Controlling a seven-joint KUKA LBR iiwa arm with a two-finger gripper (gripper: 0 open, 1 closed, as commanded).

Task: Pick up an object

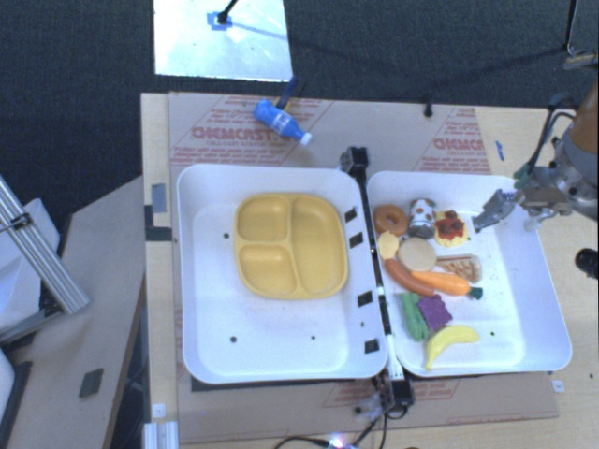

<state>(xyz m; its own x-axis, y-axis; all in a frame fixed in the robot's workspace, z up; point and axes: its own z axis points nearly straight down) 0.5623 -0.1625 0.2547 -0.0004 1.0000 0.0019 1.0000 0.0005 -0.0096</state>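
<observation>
Camera view shows the tool point(493, 210) over the far right part of the right bin point(533, 279); I cannot tell its state. Toy food crowds that bin's left half: donut point(390, 220), carrot point(444, 283), banana point(449, 341). Bare floor lies along its right edge. Left bin point(201, 279) holds a yellow tray point(289, 245), with open margin around it on the desk point(225, 124).

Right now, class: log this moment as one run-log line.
gripper: over right bin, holding nothing seen | toy food: in right bin | yellow tray: left bin
</observation>
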